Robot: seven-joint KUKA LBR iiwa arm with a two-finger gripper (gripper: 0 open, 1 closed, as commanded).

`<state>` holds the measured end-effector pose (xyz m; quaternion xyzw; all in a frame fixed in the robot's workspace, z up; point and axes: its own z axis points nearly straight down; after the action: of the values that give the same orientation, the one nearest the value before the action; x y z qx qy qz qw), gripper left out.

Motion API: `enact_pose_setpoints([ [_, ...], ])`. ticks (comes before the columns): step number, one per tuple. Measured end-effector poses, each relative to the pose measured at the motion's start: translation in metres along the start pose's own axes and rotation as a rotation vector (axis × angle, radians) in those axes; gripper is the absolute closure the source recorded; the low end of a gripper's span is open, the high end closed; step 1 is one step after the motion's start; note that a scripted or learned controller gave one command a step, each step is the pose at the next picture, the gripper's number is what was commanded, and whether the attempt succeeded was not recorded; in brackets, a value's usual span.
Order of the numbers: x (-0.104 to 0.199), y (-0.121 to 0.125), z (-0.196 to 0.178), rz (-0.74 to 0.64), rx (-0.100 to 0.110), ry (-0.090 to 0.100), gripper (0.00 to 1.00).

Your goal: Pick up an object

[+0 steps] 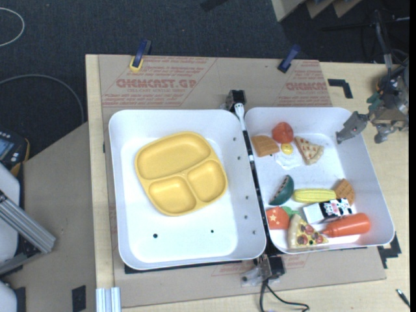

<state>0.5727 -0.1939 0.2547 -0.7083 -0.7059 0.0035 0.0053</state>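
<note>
Gripper: your gripper (354,127) sits at the right of the camera view, just over the upper right rim of the right bin (380,194); a grey piece of it juts left over the rim, and the rest is a dark, blurred cluster further right.
Fingers: you cannot tell from this view whether they stand wide or narrow; nothing shows between them.
Right bin: here lie the things you could pick, all resting on the bin floor, apart from the gripper.
Upper group: a red tomato (283,132) sits near the top, with a tan bread piece (264,145) to its left, a pizza slice (310,151) to its right and a fried egg (287,151) just below it.
Middle: a watermelon wedge (283,190) lies beside a yellow corn cob (314,195), and a small brown piece (344,190) sits at the cob's right end.
Lower group: a red piece (277,218), a second pizza slice (305,233), a black-and-white carton (328,210) and an orange-red bottle (346,225) lie crowded together, touching or nearly so.
Left bin: you see the left bin (130,135) holding a yellow divided plate (180,172), lying flat, with three compartments.
Bench: the two bins stand side by side on the bench (195,77), which is covered with brown printed board, clamped at its far edge.
</note>
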Motion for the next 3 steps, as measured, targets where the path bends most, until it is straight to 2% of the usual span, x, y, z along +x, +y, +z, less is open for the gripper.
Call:
enact_pose_setpoints([
  [1,0.001,0.002,-0.007,-0.003,-0.013,-0.003,0.00],
  [3,0.010,-0.015,0.101,-0.003,-0.007,0.000,0.00],
])
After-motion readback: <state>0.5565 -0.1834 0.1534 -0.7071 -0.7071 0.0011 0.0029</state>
